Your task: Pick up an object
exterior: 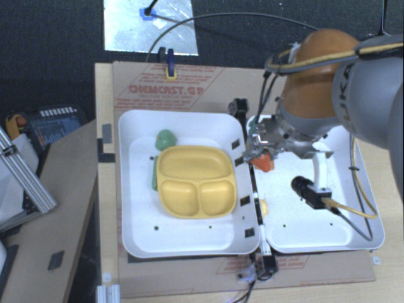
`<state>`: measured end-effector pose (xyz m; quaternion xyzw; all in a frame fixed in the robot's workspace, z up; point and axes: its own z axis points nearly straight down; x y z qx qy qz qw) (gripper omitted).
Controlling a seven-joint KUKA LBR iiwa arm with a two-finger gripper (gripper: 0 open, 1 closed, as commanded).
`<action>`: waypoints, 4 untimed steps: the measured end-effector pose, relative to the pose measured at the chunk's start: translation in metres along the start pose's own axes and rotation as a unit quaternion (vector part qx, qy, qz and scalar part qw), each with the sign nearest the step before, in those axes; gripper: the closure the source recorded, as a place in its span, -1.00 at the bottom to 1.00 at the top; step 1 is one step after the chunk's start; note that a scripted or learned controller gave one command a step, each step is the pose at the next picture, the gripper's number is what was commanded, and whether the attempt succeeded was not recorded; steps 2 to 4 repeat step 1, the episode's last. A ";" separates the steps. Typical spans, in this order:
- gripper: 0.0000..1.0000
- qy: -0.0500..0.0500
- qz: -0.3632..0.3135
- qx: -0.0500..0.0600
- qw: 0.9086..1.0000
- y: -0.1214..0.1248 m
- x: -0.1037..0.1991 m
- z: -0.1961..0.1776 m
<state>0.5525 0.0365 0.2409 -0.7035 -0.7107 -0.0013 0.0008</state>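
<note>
Right now I see the arm (353, 74) reaching in from the right, its orange band over the right bin (315, 235), with the jaws down at the bin's upper left corner, close to the divide between the two bins. The gripper (260, 149) sits directly above a small orange-red object (263, 163), which lies on the right bin's floor just beside the left wall. From my view the wrist hardware covers the tips, so I cannot tell whether the jaws are spread or clenched, nor whether they touch the orange-red object or merely hang over it.

On the left bin (136, 232) rests a yellow divided tray (196, 182) with three compartments, and a green object (165, 139) peeks out from behind its upper left corner. A small yellow piece (262, 207) lies at the right bin's left edge, below the orange-red object. Both bins stand on the cardboard-covered worktop (183, 84).
</note>
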 end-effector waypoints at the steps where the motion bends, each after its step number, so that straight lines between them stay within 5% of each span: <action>1: 1.00 0.000 0.000 0.001 1.000 -0.020 0.057 0.000; 4: 1.00 0.000 0.000 0.001 1.000 -0.020 0.057 0.000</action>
